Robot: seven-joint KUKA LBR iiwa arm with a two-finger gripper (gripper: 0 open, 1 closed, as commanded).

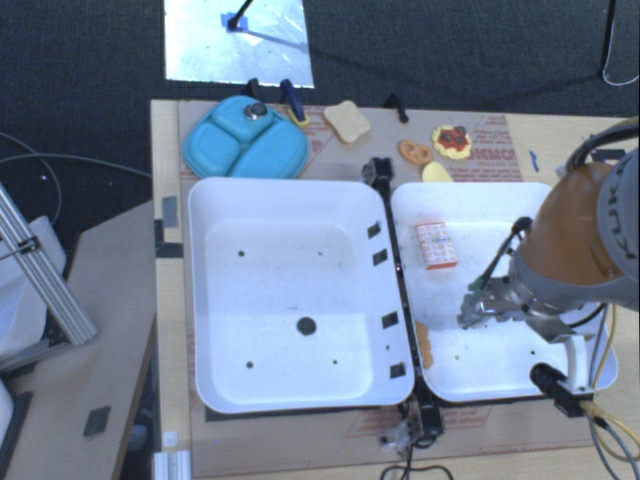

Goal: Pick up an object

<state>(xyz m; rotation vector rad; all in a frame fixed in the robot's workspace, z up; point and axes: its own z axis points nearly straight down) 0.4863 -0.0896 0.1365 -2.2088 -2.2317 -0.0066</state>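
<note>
In the right bin (500, 383), a small white and red box (436, 244) lies flat near the back left. A thin orange piece (424, 346) rests against that bin's left wall, near the front. My gripper (478, 310) hangs low over the middle of the right bin, in front of and to the right of the box and apart from it. I see nothing between its tips. The arm's orange band (572, 230) rises behind it at the right. A small dark round thing (306, 326) sits on the floor of the left bin (215, 268).
Behind the bins lie a blue divided dish (245, 138), a toast slice (347, 121), a pretzel (414, 152), a small red-topped tart (452, 141) and a yellow piece (436, 173). A black divider (392, 258) runs between the bins.
</note>
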